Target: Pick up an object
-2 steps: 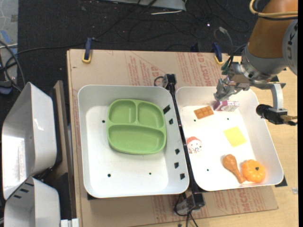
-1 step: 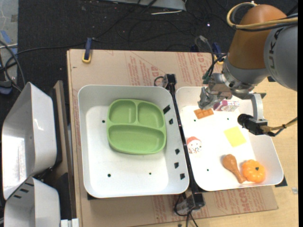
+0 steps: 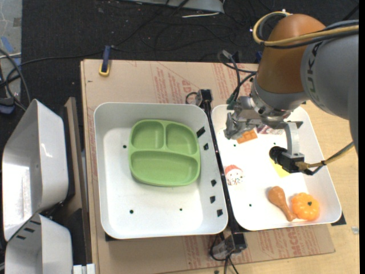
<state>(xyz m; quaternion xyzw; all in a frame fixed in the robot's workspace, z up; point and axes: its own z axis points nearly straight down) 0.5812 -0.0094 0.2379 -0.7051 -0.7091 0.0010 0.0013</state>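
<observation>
the left bin (image 3: pixel 108 170) is glossy white plastic with rounded corners, and in it lies a matte green divided plate (image 3: pixel 165 153), rounded, with two small wells on the far side and one wide well nearer. the right bin (image 3: pixel 328 196) holds small toys: a ridged orange pumpkin (image 3: pixel 305 206) at its near right, touching a tan drumstick-shaped piece (image 3: pixel 281 201) just to its left; a small white and red figure (image 3: pixel 234 176) near the left wall; a flat orange piece (image 3: pixel 246 136) at the far side; and a yellow item (image 3: pixel 280 168) partly hidden under a black part of the tool. the gripper (image 3: pixel 239 124), grey metal beneath a smooth orange band, hangs over the far left of the right bin just beside the flat orange piece; whether its claw is apart or together cannot be told. both bins sit on a brown cardboard sheet (image 3: pixel 148 79) with red print, on dark carpet strewn with cables.
</observation>
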